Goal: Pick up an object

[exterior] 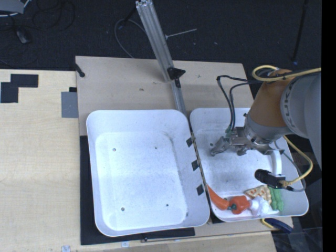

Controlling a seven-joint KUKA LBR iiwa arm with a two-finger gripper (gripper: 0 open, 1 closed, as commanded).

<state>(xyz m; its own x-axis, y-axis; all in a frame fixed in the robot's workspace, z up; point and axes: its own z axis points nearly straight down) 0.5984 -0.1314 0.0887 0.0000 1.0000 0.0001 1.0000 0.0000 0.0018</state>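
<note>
Objects lie heaped in the near right corner of the right bin [220,121]: an orange carrot-like piece [216,198] with its long axis slanting from upper left to lower right, a red piece [240,204], a tan waffle-patterned piece [260,192] and a green piece [276,199]. No writing is legible. The gripper [223,146] hangs above the bin floor, well apart from them, pointing left; its state cannot be told. The left bin [137,169] sits just beside on the table [37,156].

pale wooden bench [131,88] against a dark floor [79,25] strewn with black cables [123,33].
</note>
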